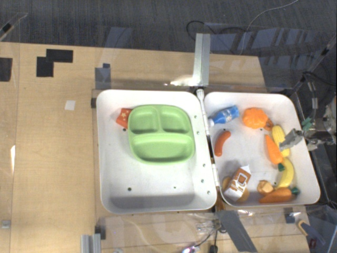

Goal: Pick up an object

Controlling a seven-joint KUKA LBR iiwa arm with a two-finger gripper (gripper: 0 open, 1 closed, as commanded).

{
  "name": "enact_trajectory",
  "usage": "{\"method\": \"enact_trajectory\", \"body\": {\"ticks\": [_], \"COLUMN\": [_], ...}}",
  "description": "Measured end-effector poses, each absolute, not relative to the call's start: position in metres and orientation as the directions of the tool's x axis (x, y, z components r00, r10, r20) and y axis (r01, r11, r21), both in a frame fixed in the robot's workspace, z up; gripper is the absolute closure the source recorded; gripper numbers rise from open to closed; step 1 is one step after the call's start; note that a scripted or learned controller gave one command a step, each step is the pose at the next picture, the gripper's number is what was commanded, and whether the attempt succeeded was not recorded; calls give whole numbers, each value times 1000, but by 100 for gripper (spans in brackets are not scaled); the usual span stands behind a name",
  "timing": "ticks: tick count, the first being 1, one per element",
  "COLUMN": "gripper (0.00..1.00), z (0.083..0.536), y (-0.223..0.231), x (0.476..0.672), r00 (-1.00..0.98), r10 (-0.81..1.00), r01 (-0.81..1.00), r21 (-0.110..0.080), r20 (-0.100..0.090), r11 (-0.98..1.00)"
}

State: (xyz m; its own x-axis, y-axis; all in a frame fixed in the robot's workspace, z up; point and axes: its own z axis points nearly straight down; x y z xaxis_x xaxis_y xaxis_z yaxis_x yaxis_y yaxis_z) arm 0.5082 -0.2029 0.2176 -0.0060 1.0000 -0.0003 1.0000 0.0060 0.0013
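One carrot lies just beside the jaws; their state is unclear.

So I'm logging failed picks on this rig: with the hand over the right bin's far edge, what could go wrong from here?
1. The hand sits over a tight cluster: the corn cob, carrot and banana lie touching or nearly so, and it may nudge a neighbour or grab two.
2. These lie close to the right bin's wall, so a finger could strike the rim.
3. The items are rounded and may slip out.
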Motion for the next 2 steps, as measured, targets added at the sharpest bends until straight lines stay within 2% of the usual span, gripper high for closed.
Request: {"method": "enact_trajectory", "body": {"ticks": [1, 2], "gripper": [0, 0], "z": [141, 95], "y": [-150, -168], "x": [563, 646], "r00": [-111, -194], "r10": [994, 981], "r01": [994, 981], "r21": [1, 15], "r20": [0, -5], "r11": [111, 194]}}
